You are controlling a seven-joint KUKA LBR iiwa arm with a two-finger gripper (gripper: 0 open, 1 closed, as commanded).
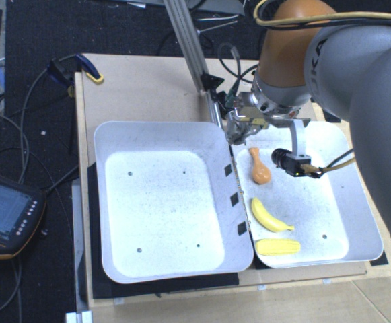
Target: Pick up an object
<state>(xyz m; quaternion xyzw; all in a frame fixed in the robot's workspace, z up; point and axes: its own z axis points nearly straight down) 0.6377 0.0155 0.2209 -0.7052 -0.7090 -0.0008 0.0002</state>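
Note:
In the right bin lie three objects. An orange gourd-shaped toy rests near the bin's left wall, a yellow banana lies below it, and a flat yellow piece sits near the front edge. My gripper hangs over the far left corner of the right bin, just above and to the left of the orange toy. It sits close to the divide between the bins. I see nothing held in it.
The left bin lies beside the right one. A slanted metal rail rises behind the gripper. A black cable fitting hangs from the arm over the right bin. A teach pendant lies off the bench at left.

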